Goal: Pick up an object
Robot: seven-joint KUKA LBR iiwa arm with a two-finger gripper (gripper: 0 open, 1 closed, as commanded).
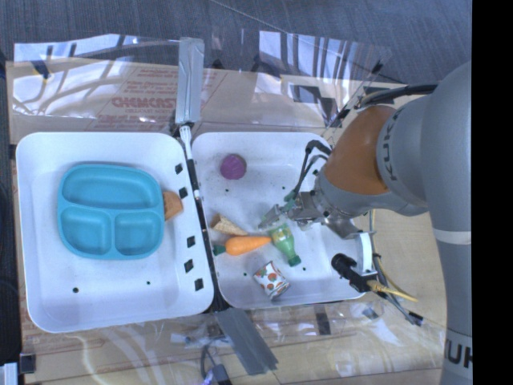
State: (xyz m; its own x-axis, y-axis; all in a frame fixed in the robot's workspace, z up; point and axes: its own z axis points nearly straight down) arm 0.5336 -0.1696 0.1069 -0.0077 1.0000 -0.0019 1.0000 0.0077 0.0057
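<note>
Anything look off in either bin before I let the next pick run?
One oddity: an orange-brown item in the left bin sits wedged partly under the blue divided tray, at its right edge. In the right bin, the small patterned can lies tipped. No spill or damage is visible.

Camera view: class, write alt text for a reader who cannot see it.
The gripper sits low in the right bin above a green bottle, near a carrot, a purple ball and a small can. The left bin holds a blue tray.
</note>
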